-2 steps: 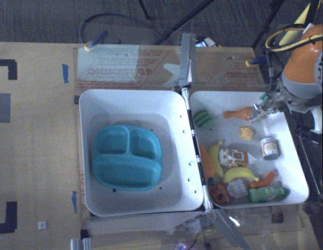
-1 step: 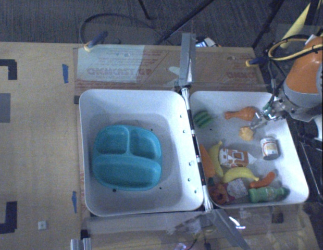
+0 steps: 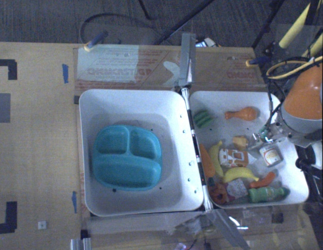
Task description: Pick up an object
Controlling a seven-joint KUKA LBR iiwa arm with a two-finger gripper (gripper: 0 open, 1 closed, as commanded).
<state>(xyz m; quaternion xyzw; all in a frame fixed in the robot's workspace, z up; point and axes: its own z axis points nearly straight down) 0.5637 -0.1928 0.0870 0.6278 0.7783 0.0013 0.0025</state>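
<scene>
Gripper [image 3: 266, 136] low in right bin [image 3: 299, 189], finger state impossible to tell. Toy food crowded: banana [image 3: 240, 175], carrot [image 3: 207, 163], green bottle [image 3: 266, 194], touching. Risk: slipping between neighbours, pinching two, grasping nothing.

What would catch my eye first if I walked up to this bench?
Probably the big teal divided plate, lying alone in the left bin. Next, the heap of toy food crowding the right bin, bananas and a chicken drumstick among it, with the arm's orange band above its right edge.
</scene>
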